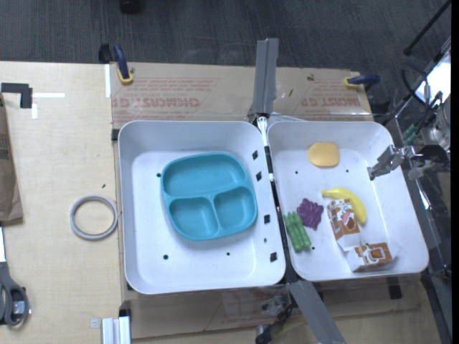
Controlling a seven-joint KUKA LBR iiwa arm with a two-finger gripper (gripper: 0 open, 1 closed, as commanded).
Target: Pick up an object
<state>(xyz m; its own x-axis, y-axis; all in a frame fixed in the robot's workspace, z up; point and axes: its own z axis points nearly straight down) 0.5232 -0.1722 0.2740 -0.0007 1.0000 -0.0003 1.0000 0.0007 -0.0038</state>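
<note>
The claw hovers at the right bin's far edge, its grip state impossible to tell, holding nothing visibly. The approach step is under way; next it must descend over one item, perhaps the banana mid-bin.

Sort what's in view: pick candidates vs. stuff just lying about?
Pick candidates, right bin: banana, yellow round piece, purple grapes, green pods, two small cartons.

Just lying about: blue divided tray in left bin, tape ring, scissors.
</note>
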